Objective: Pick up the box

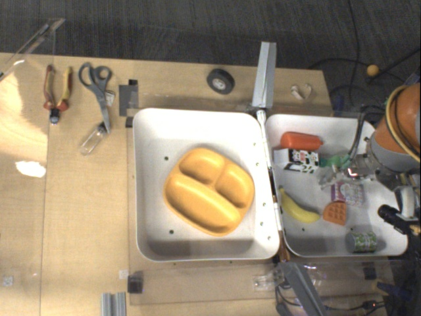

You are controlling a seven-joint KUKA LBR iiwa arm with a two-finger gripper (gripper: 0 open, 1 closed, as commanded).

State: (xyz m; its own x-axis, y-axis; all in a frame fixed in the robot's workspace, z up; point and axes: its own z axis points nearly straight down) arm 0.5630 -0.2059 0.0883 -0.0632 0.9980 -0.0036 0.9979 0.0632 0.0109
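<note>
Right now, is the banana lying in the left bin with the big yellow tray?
No, the banana lies in the right bin, while the yellow tray sits in the left bin.

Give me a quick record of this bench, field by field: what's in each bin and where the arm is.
left bin: large yellow bread-shaped toy
right bin: box with black-and-white print, orange-red piece, banana, waffle, green can
arm: over right bin's right side
bench: scissors, pliers, tape roll
</note>
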